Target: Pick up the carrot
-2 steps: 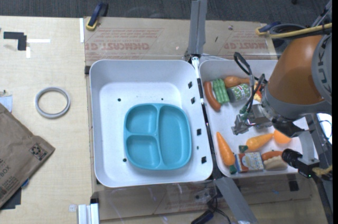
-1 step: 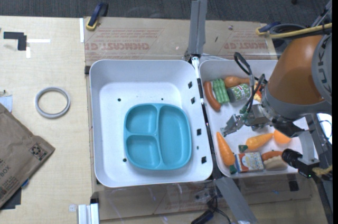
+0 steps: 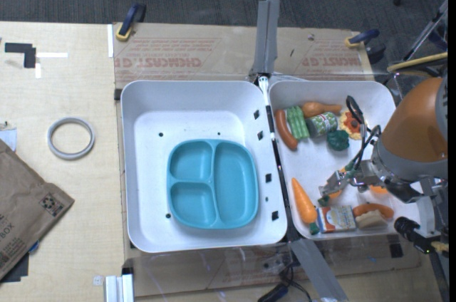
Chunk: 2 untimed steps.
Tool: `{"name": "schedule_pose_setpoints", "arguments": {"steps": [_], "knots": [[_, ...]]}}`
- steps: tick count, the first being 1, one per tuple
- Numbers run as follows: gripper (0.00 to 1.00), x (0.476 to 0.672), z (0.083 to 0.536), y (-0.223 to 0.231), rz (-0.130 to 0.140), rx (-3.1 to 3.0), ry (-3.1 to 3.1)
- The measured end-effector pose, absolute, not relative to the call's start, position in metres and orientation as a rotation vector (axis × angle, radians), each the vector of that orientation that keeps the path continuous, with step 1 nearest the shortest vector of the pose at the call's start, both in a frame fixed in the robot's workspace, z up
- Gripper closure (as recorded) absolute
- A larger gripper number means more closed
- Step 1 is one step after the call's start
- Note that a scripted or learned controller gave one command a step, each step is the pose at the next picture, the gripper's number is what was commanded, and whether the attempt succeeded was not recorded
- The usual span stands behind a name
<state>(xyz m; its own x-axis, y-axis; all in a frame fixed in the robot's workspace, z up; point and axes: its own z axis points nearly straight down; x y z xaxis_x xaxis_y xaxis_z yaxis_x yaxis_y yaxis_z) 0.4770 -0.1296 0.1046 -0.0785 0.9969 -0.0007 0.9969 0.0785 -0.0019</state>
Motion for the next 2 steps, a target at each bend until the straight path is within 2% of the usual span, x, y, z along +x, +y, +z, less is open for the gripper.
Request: {"name": "schedule_pose_setpoints", "arguments": {"steps": [1, 2], "knots": [[1.0, 0.477, 0.113, -0.13, 0.004, -2.133, -2.306], [1.0, 0.504, 0.19, -0.05, 0.005, -2.261, -2.18]]}}
